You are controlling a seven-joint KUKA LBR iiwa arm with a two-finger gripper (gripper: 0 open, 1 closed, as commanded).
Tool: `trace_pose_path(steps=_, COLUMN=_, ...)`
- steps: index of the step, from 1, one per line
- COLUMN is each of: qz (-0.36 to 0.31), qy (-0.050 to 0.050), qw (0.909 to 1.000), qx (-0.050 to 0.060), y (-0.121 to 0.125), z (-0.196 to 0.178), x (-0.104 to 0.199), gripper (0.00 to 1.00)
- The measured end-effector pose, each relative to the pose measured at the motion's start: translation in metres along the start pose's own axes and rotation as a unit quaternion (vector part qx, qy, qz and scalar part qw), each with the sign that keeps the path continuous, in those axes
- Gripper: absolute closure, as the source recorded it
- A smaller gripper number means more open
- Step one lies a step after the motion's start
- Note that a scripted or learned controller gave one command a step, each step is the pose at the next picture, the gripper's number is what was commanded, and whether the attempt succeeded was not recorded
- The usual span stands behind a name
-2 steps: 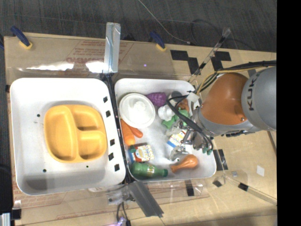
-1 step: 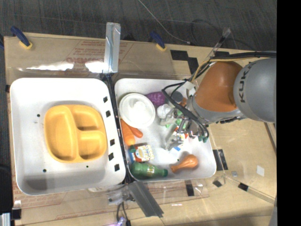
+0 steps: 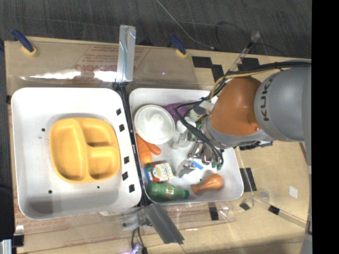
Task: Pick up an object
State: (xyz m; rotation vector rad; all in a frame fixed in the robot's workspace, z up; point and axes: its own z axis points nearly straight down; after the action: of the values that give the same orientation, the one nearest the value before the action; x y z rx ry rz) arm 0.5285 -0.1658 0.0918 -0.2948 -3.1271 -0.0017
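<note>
Looming over your right bin, the gripper hides its grip state, so nothing looks lifted yet.

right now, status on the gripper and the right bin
Gripper low over the right bin, nothing seen between its fingers. Toy drumstick, green bottle, white bowl crowd close. Yellow tray alone in left bin.

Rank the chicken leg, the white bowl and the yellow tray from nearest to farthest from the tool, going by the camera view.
Measured from the tool:
1. Chicken leg, just below it in the right bin.
2. White bowl, up and to the left in the same bin.
3. Yellow tray, far left in the other bin.
</note>
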Motion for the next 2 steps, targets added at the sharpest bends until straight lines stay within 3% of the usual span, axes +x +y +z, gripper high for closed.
trace_pose_path(steps=1, qz=-0.069, qy=0.000, qw=0.9976, qx=0.000, y=-0.048, z=-0.001, x=0.017, gripper=0.00)
trace_pose_path(steps=2, qz=-0.071, qy=-0.002, qw=0.9975, qx=0.000, y=-0.046, z=-0.012, x=0.015, gripper=1.00)
